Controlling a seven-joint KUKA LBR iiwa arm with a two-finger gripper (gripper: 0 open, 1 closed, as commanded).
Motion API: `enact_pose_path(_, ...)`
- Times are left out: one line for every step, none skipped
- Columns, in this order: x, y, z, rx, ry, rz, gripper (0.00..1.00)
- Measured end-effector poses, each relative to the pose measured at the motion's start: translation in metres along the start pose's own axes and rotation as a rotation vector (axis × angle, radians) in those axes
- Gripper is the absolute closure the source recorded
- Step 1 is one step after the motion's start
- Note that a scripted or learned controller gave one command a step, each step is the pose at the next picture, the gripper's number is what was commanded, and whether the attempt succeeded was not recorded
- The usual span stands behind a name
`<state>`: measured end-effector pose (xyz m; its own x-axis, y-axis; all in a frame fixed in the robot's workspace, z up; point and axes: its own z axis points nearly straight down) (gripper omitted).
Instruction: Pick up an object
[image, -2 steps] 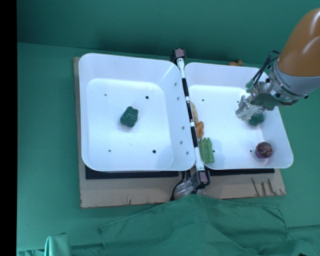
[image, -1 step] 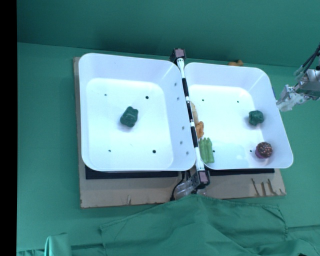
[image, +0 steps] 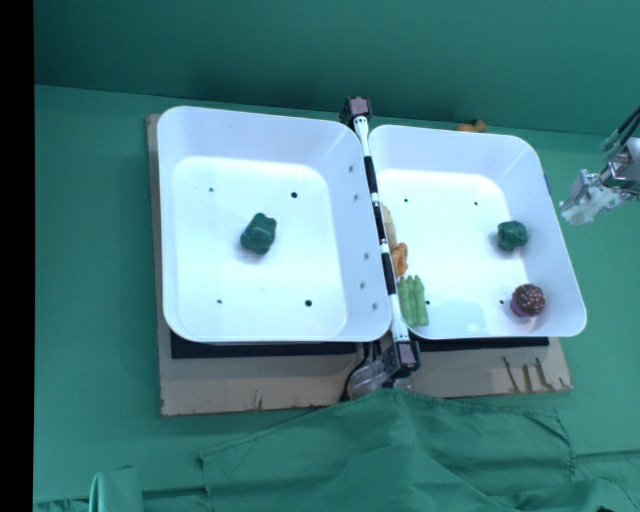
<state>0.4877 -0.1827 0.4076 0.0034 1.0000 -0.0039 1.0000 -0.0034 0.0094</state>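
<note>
Over at the right edge of the frame your gripper (image: 592, 196) sits outside the right bin (image: 560, 250), and you can't tell its state from this angle. Nearest grab is the green lump (image: 513, 235), down and left of it. The dark red berry thing (image: 528, 300) sits below that, the green stalks (image: 413, 300) by the divider. Bin wall's in between, so go over it.

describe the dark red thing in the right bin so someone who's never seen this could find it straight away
Start at the right-hand white bin of the two. Go to its near right corner, where a small round dark red object sits close to the wall. The dark green lump just beyond it and the light green pieces by the left wall are both green; it alone is dark red and bumpy.
</note>
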Motion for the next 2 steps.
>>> enact_pose_path(0.033, -0.021, -0.005, 0.006, 0.004, -0.003, 1.00)
enact_pose_path(0.047, -0.020, -0.013, 0.002, 0.002, -0.002, 1.00)
